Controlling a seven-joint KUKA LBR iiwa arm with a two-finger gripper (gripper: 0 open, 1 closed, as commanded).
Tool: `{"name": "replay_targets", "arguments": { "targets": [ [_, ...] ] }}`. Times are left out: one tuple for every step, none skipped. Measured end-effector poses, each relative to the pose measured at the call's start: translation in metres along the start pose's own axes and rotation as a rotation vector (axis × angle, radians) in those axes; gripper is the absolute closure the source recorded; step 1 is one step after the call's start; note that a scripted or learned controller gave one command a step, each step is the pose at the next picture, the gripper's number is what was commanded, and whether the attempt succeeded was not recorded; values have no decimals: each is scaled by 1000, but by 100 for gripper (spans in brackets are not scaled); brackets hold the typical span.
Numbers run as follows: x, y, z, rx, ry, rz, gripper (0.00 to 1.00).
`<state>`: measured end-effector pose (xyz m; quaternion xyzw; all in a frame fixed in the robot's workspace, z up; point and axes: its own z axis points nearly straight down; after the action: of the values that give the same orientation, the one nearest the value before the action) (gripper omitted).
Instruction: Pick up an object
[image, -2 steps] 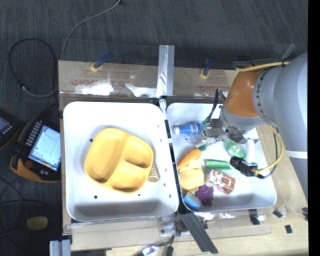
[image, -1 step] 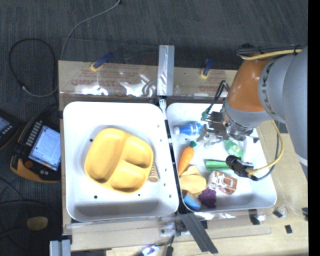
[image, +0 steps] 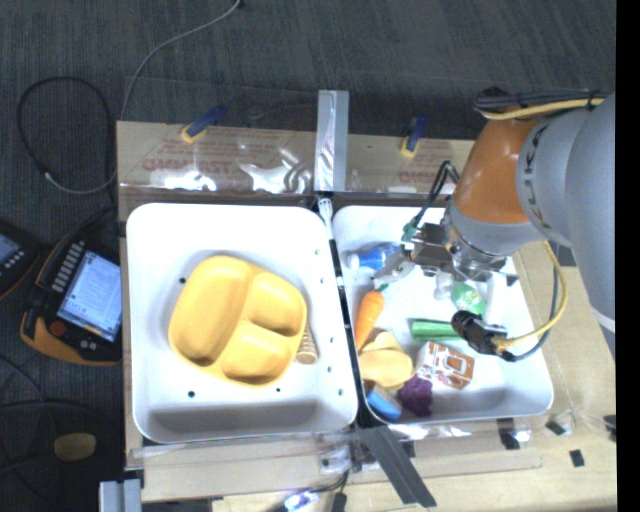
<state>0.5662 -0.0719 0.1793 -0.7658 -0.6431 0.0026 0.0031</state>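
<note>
Two white bins sit side by side on the surface. Filling the left bin (image: 150, 300) is a big yellow lump (image: 235, 318). Over the right bin (image: 530, 385), the end effector (image: 462, 270) hangs above a carrot (image: 368, 315), green marker (image: 433, 328) and purple toy (image: 416, 397); its opening I cannot tell.
</note>
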Motion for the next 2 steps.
{"name": "replay_targets", "arguments": {
  "targets": [
    [-50,-3,77,0,-1,36,0],
    [-92,-32,89,-26,0,21,0]
  ]
}}
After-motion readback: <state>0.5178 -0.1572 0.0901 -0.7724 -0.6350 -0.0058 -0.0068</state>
